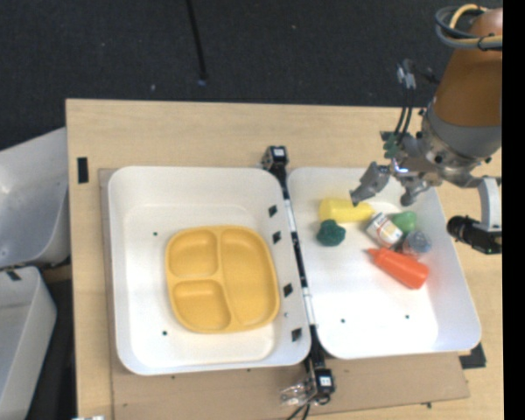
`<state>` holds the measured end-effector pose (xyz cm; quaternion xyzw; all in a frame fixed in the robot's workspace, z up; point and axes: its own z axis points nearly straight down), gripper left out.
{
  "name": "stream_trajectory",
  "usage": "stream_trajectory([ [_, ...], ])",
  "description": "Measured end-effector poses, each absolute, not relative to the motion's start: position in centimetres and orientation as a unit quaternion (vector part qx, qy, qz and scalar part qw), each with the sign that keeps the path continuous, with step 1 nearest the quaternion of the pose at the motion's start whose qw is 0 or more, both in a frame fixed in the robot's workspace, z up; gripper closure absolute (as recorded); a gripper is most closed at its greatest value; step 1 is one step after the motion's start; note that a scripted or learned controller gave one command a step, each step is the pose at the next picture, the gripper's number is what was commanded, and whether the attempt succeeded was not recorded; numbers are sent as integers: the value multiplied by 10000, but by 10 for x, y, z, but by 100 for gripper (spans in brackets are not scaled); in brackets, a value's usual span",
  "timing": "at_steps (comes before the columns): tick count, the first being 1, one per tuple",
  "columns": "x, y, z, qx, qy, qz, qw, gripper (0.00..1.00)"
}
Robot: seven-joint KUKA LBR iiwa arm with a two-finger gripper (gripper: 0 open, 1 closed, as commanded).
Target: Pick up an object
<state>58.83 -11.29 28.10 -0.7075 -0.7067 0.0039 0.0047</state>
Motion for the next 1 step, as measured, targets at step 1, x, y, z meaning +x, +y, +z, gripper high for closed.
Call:
stream_trajectory([
  [1,590,-113,288,-7068,-7074,-7,-4,0],
])
